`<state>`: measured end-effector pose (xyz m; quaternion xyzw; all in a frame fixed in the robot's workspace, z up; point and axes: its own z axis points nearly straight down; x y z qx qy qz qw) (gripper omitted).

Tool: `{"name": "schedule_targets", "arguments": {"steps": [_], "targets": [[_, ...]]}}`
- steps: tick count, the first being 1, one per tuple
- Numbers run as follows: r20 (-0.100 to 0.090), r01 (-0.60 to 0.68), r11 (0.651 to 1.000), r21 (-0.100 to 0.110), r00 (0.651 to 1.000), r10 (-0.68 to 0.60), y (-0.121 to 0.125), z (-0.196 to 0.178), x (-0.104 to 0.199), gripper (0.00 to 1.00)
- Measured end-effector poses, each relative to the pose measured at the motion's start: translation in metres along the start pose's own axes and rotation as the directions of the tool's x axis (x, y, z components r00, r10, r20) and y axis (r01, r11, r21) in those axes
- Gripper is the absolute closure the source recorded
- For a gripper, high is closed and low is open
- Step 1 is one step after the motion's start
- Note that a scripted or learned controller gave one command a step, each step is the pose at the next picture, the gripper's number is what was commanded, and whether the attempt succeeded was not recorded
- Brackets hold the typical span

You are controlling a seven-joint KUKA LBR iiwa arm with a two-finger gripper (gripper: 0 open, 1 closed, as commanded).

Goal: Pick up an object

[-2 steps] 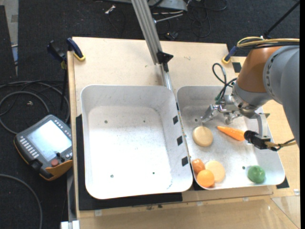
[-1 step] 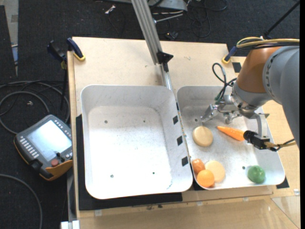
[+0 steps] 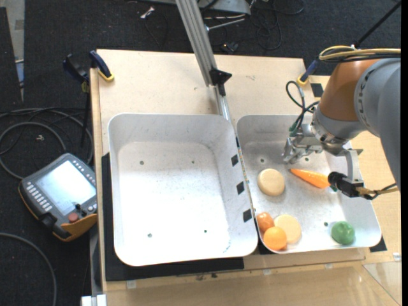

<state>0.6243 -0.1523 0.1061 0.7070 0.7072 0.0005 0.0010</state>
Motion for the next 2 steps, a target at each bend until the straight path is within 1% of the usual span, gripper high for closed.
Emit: {"name": "schedule_targets", "arguments": {"steps": [1,2], "targets": [[0.001,0.003,1.000,-0.004,1.000,-0.003,-0.002,-0.054,0.003,1.00],[0.001,0.004,1.000,-0.005,1.000,-0.004,0.006,-0.102,0.010,1.00]]}}
